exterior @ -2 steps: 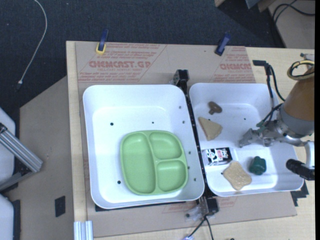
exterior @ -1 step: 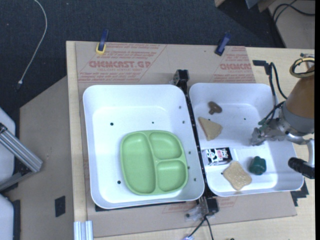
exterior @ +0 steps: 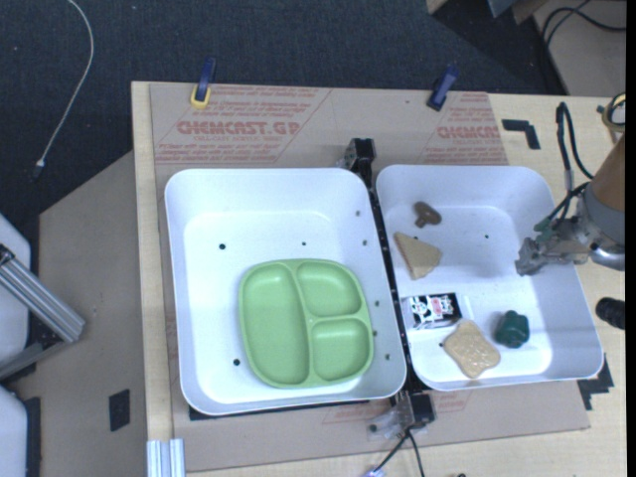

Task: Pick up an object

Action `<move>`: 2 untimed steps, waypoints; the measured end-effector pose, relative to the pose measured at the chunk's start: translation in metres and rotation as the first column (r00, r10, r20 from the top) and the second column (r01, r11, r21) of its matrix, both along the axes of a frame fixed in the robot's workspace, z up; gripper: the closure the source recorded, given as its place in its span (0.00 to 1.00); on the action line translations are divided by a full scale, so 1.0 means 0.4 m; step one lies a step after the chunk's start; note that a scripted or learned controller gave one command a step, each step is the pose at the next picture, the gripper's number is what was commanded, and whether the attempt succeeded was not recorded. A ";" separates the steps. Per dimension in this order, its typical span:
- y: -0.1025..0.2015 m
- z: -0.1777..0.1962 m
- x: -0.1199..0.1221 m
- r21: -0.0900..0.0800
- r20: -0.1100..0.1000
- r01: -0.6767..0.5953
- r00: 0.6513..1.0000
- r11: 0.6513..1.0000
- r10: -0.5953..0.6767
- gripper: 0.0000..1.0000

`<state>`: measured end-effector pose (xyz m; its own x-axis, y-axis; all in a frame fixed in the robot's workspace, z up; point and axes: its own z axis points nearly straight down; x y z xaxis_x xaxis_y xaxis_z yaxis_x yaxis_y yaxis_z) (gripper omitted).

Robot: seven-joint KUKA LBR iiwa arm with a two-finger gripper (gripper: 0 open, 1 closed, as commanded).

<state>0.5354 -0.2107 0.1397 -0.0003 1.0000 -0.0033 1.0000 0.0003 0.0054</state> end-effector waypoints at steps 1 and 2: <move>0.024 0.127 0.007 0.000 0.002 -0.002 1.000 1.000 0.002 1.00; 0.024 0.231 0.011 0.000 0.002 -0.002 1.000 1.000 0.002 1.00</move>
<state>0.5396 -0.2012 0.2323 -0.0021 1.0000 -0.0033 1.0000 0.0021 0.0069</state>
